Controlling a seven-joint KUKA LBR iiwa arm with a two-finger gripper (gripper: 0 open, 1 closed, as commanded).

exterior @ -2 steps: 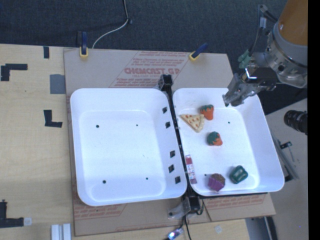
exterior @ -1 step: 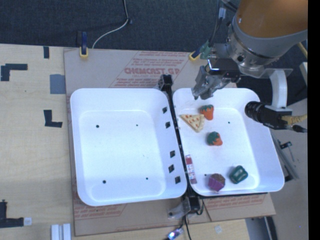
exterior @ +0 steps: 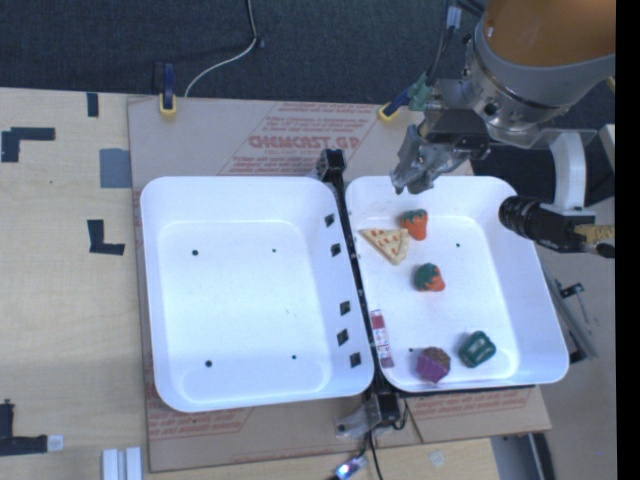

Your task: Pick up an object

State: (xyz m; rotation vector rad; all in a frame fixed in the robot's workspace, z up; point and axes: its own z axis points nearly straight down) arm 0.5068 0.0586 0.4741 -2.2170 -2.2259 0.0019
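A small orange-and-green toy carrot [exterior: 415, 224] is lying near the far edge of the right-hand shallow white bin [exterior: 520, 298], beside a tan pizza-slice toy [exterior: 386, 243]. The grey two-finger gripper [exterior: 412, 180] is hovering just above it (its grip state cannot be told), holding nothing visible.

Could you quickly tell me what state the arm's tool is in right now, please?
Tool: above the far edge of the right bin, nothing seen held in it; open or shut cannot be told.
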